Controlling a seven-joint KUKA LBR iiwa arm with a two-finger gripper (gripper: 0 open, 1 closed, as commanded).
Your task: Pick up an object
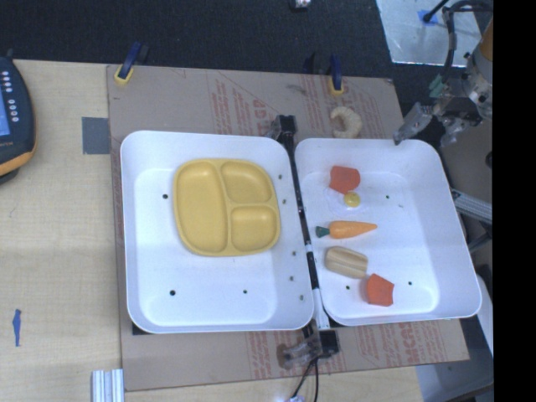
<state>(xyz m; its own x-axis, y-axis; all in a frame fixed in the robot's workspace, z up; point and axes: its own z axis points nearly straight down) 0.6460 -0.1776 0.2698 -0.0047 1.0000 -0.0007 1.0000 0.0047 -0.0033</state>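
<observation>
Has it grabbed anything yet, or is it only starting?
Only starting, it seems. The tool sits beyond the right bin's far corner. The carrot, both red pieces and the wooden block lie inside. Choosing, grasping and lifting remain.

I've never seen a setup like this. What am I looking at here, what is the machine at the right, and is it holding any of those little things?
One camera looks down at a slant on a bench with two shallow white bins. The machine at the right edge is a robot arm; its gripper, the part that grasps, hangs just outside the far corner of the right bin, with nothing between its fingers. The left bin holds a yellow divided plate. The right bin holds toy food: a red piece with a small yellow ball beside it, a carrot, a tan block and another red piece. A pale curled piece lies on the cardboard behind the bins. The arm's job is to pick something up.
</observation>
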